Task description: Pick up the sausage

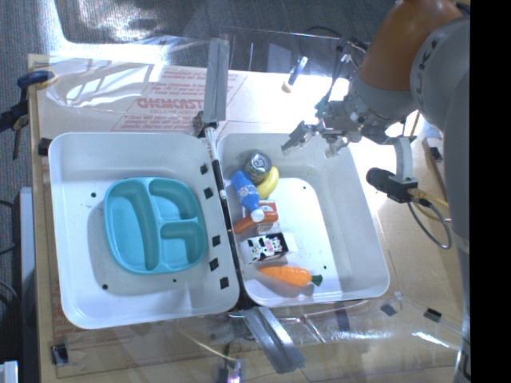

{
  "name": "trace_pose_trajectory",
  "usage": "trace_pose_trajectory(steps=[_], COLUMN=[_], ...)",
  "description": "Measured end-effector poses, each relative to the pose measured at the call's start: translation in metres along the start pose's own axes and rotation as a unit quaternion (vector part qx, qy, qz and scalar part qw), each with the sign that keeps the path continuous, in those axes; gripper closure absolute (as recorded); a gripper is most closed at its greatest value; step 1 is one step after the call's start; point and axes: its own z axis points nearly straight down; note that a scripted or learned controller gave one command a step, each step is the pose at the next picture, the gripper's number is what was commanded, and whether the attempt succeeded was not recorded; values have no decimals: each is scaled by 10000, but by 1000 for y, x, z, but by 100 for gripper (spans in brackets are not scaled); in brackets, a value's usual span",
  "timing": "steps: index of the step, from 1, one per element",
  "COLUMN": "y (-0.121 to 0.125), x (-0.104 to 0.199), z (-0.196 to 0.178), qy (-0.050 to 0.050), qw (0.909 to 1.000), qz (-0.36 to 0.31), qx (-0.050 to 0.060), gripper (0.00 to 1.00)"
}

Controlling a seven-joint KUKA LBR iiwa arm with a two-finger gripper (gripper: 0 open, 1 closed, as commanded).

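The sausage (244,226) looks like a thin reddish-orange piece lying by the left wall of the right bin (351,238), partly tucked under a small orange box (267,212). My gripper (311,144) hangs over the far edge of the right bin, well beyond the sausage and to its right. It is open, with nothing between the fingers (291,141).
Also in the right bin: a can (257,164), a banana (270,182), a blue bottle (245,192), a cow-patterned carton (265,247) and a carrot (285,275). The left bin (72,214) holds a blue divided tray (156,224). A black divider (217,214) runs between the bins.
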Motion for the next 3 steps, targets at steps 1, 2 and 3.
trace_pose_trajectory(steps=[1, 2, 3], y=[-28, -32, -31], x=[25, 46, 46], z=[92, 167, 156], qy=[-2, -38, -46], qw=[9998, 9994, 9993], qz=[-175, -342, -371], qx=[2, -68, -77], gripper=[0, 0, 100])
